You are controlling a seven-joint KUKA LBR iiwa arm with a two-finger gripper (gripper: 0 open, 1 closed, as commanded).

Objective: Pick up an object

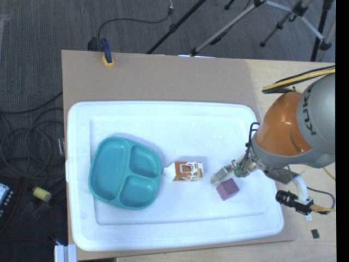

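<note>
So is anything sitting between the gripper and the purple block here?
Nothing visible. The gripper is right beside the purple block, just above it in the view. The orange carton lies to the block's left and the teal plate farther left, both off that path.

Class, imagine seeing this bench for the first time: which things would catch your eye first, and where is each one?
The arm, grey with a bright orange band, bulks in from the right over the white bin. A teal divided plate lies in the bin's left half. Between them sit a small orange-and-white box and a purple block, with the gripper just above the block.
</note>
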